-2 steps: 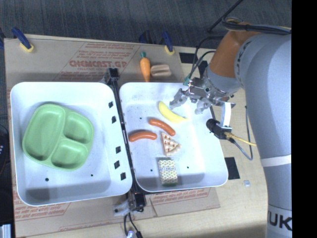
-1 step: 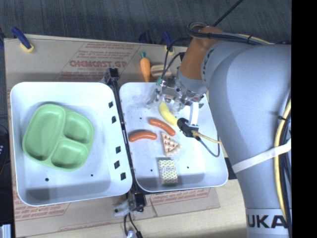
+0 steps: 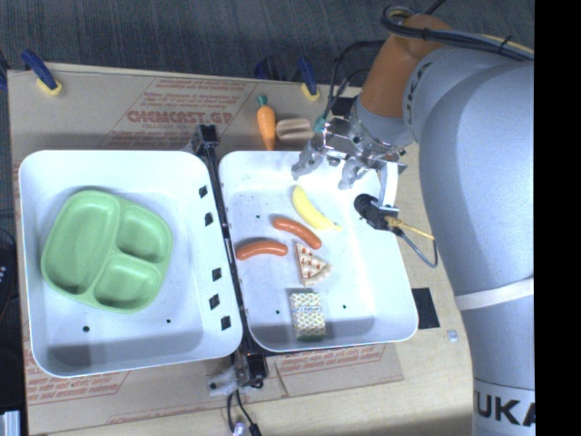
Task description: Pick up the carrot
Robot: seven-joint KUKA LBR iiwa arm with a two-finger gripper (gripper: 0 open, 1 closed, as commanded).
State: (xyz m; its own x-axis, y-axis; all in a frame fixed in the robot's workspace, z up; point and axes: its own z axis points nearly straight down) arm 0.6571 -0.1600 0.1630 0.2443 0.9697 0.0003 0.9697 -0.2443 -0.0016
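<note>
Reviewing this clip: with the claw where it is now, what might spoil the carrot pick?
1. The carrot lies outside the right bin, against its far rim, so a descending claw may strike the rim.
2. A bun-like item sits right beside the carrot and could be nudged or grabbed instead.
3. The claw hangs over the bin near the banana, not above the carrot.

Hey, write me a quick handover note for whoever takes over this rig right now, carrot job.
Gripper: jaws open, holding nothing, over the far edge of the right bin.
Carrot: outside the bins, on the bench beyond the right bin's far rim, beside a small brown bun-like piece.
Also in the right bin: banana, two sausages, pizza slice, a packet. Green tray in the left bin.
Done: no grasp yet.
Left: reach the carrot, grip, lift.
</note>
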